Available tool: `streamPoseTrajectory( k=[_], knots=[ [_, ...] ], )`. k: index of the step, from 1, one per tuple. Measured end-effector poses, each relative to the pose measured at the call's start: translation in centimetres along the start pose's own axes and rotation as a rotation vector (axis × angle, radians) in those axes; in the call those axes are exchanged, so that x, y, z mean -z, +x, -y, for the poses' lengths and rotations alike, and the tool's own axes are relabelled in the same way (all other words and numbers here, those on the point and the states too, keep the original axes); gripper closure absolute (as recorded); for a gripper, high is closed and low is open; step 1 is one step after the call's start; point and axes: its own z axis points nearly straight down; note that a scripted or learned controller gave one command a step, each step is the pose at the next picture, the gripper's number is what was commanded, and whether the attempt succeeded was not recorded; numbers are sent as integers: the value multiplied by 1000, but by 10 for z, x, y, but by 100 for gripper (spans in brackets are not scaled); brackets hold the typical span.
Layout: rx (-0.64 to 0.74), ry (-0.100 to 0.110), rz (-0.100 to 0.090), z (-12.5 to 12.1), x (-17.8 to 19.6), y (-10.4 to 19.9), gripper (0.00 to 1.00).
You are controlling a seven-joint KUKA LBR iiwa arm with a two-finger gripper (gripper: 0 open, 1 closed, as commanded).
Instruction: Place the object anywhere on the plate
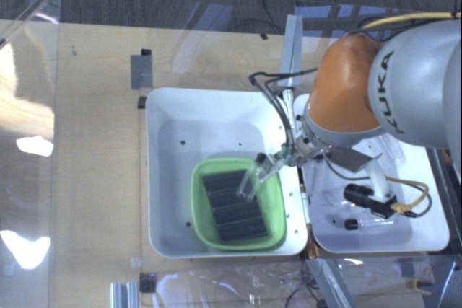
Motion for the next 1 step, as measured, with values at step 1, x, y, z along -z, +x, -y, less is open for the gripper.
streamPoseTrajectory(
  k=[1],
  knots=[
    [-25,-2,3,4,1,-77,0]
  ],
)
